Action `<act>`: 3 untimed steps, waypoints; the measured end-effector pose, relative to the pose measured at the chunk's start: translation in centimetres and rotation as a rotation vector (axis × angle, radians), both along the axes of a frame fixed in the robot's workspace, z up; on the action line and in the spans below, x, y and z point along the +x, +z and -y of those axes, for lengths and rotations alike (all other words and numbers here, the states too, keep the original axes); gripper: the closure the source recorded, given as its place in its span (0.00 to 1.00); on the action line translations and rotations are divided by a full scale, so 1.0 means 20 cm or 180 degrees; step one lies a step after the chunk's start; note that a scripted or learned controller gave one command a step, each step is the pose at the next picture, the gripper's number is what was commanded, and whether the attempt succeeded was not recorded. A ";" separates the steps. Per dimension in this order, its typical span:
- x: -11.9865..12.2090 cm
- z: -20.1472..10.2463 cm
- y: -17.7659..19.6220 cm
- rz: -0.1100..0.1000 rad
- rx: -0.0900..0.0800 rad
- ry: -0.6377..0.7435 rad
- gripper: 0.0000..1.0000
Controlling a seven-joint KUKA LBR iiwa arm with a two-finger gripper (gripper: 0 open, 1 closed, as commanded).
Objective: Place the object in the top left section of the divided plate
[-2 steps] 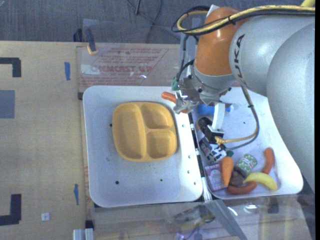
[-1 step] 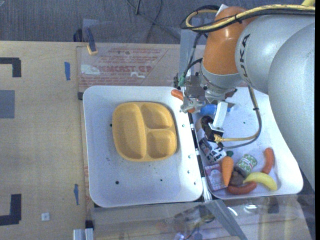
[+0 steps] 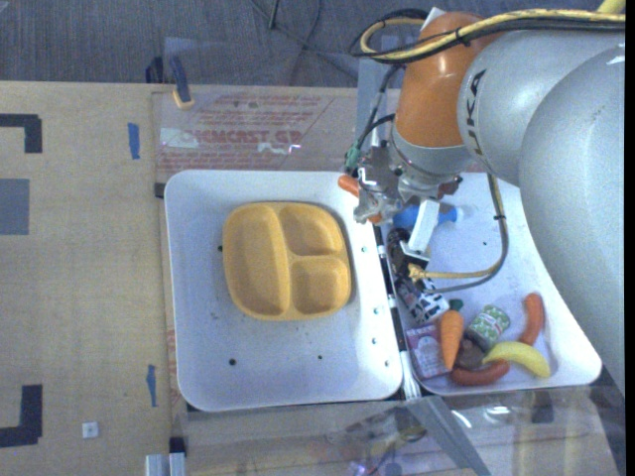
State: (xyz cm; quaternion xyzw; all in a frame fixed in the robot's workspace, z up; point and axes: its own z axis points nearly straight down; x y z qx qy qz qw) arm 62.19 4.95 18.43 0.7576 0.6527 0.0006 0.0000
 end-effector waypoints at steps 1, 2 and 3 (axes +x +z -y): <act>0.06 -0.05 0.00 0.0001 -0.0006 0.0200 1.00; 0.23 -0.10 0.29 -0.0001 -0.0005 0.0037 1.00; 0.15 -0.14 0.00 -0.0013 -0.0004 -0.0412 1.00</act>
